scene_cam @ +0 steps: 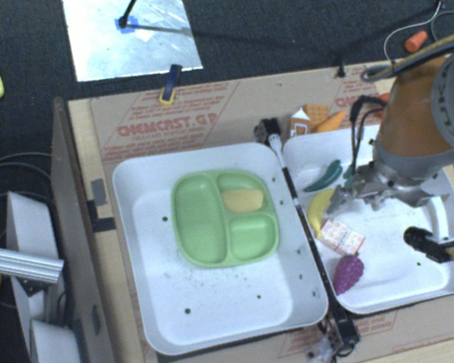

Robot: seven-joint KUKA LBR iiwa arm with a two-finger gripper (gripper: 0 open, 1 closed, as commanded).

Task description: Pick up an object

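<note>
My gripper [343, 197] hangs low over the left part of the right bin [399, 281], reaching in from the right. Just below and left of it lie a yellow banana [317, 211] and a small red-and-white box [341, 237]. A teal curved object [326, 175] sits just behind the gripper. A purple bunch of grapes [348, 272] lies near the bin's front left. Nothing can be seen held in the gripper.
The left bin [172, 315] holds a green divided plate [220, 218] with a yellow piece [243, 199] in its upper right compartment. An orange object [331, 122] lies behind the right bin on the cardboard. The arm covers the right bin's back right.
</note>
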